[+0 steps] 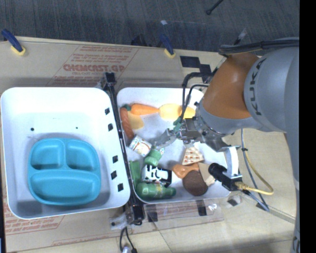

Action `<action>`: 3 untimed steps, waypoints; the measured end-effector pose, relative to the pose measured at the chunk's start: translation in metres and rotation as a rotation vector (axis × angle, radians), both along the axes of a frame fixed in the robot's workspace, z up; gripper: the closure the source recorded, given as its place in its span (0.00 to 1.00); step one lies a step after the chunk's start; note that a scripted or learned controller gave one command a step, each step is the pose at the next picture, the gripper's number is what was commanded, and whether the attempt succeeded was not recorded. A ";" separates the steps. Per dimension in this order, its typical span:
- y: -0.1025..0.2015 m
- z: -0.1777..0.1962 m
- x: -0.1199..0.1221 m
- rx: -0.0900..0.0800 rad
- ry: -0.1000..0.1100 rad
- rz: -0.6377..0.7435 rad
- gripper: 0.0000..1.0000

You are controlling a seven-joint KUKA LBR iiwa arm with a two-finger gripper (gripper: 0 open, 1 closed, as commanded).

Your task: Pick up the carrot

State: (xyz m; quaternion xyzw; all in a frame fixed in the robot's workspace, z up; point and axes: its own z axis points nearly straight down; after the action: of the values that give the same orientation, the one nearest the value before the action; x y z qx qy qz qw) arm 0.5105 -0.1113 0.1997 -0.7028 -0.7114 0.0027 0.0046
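Grey metal fingers [170, 135] hanging low inside the right shallow white plastic bin [147, 95]; apart or together, cannot tell. Up and to the left of them, the long orange toy carrot [143, 109], lying flat near the far rim, apart from them. Beside the carrot, a yellow lemon-like piece [170, 111]. Below the fingers, a pizza wedge [192, 156], a brown round piece [195, 183], a green bottle [156, 191]. Further left, the other white bin [21, 104] holding a blue sectioned plastic tray [65, 172].
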 end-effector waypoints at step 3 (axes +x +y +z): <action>0.001 -0.085 0.139 -0.009 0.003 -0.437 1.00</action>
State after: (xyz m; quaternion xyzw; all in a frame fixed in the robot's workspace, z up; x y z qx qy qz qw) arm 0.6496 -0.1100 0.1145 -0.8403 -0.5421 0.0059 0.0029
